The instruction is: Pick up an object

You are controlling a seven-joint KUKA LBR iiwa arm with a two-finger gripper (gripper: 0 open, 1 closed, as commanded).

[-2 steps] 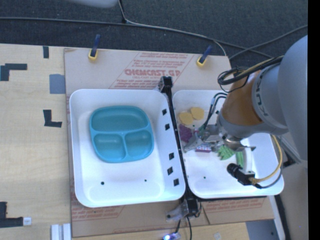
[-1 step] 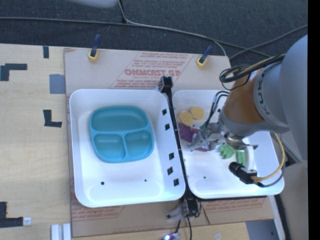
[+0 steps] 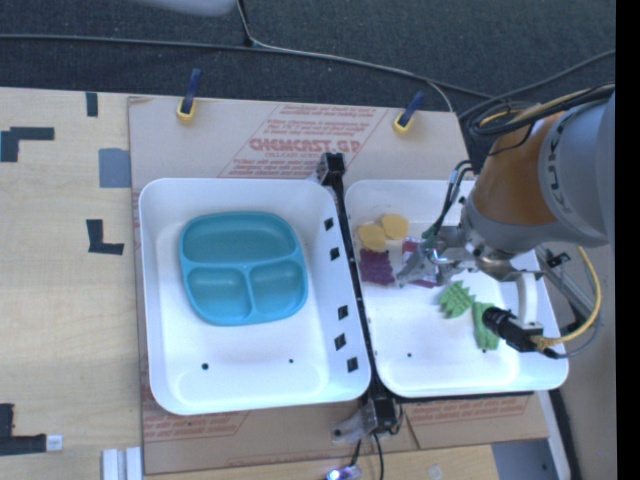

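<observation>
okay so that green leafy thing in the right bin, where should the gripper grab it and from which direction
Judging from the camera view, the green leafy thing lies flat on the floor of the right bin, clear of the purple item and the yellow pieces. Coming straight down from above looks best, pinching across its narrower middle rather than the ragged leaf tips, which may slip out. The gripper sits just to its left.

Grey arm (image 3: 585, 168), orange band (image 3: 515, 173)
</observation>
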